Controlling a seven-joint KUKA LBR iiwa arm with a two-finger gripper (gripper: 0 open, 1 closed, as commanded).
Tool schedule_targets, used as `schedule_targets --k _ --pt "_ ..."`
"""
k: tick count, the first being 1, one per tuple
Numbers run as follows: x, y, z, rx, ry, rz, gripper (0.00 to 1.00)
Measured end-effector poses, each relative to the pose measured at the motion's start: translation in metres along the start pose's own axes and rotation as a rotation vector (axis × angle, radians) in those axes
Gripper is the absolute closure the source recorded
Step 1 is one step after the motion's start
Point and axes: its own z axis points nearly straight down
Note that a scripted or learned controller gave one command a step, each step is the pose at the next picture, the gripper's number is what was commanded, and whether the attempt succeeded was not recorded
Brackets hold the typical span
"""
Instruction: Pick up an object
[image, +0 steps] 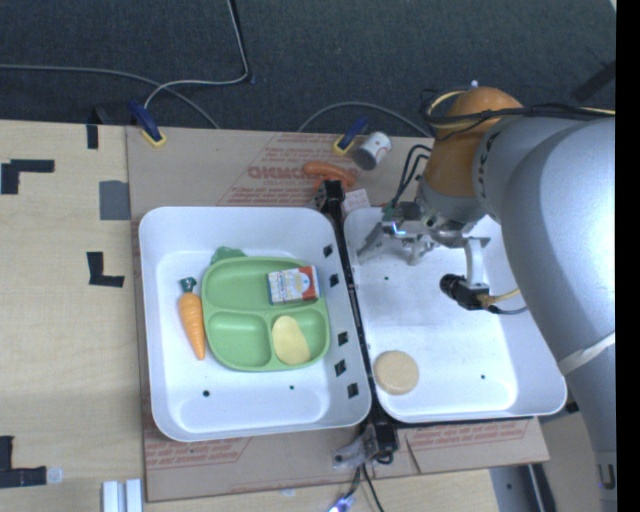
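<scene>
Grey and bulky, the arm (560, 230) fills the right side, its orange band curving above the wrist, with the gripper (405, 238) low over the right bin's (500, 395) far end; whether it is open or closed cannot be told. A round tan cookie (396, 372) lies in that bin's near-left corner. The left bin (165, 300) holds a green divided plastic tray (232, 335) bearing a small carton (292, 285) and a smooth yellow oval piece (292, 341), an orange carrot (192, 320) beside it.

Robotics laboratory: plywood bench (70, 300) with black tape markers (100, 270), clamped white bins (165, 330), loose cables (235, 45), dark carpet (350, 50), industrial arm (560, 230).
</scene>
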Motion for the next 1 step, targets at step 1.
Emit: schedule_targets --k 1 --pt "0.0009 0.0000 0.0000 -0.001 -0.001 0.001 0.00"
